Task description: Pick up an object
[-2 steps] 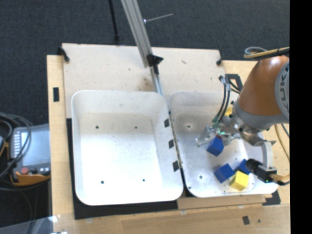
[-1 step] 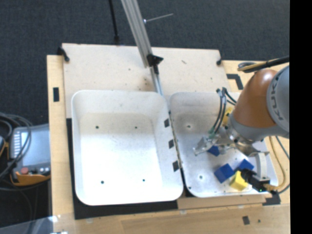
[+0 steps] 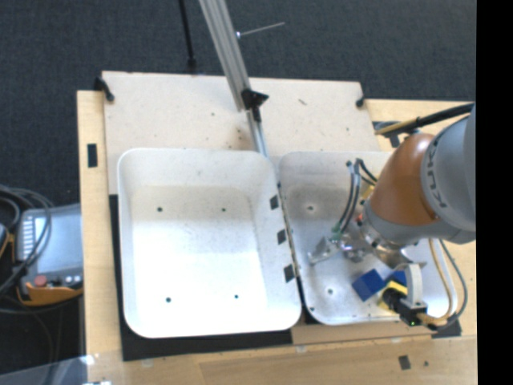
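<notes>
Blue object (image 3: 368, 283) lies just below gripper (image 3: 330, 247) in right bin (image 3: 321, 191).

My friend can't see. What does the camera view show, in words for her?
A grey and orange robot arm reaches from the right into the right white bin, its gripper low beside a blue block. The left bin sits next to it on a wooden bench.

Dark lettering runs along the grey arm segment (image 3: 455, 184) at the frame's right side, cut off and not legible. No other text, labels, numbers or signs can be read.
</notes>
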Available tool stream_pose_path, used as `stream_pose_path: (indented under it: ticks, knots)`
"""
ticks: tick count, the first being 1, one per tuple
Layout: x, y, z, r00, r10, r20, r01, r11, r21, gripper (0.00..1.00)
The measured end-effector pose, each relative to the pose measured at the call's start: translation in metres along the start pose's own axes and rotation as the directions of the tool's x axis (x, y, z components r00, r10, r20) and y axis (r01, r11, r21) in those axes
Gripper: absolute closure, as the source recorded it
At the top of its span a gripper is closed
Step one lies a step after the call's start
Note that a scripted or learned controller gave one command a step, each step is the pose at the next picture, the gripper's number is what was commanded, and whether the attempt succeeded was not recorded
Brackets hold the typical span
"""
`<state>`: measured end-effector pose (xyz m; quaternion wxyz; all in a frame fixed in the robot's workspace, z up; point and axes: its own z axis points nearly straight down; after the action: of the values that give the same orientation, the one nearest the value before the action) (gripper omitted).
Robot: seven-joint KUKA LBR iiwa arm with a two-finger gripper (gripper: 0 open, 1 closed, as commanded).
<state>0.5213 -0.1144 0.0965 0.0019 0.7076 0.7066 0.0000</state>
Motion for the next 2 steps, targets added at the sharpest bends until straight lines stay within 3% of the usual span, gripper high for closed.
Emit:
stream_pose_path:
  ticks: [1, 2]
  knots:
    - [-0.001, 0.001, -0.013, 1.0, 0.008, -0.002, -0.008, 1.0, -0.004, 1.0]
    - [-0.001, 0.002, -0.077, 1.0, -0.004, -0.001, 0.004, 1.0, -0.005, 1.0]
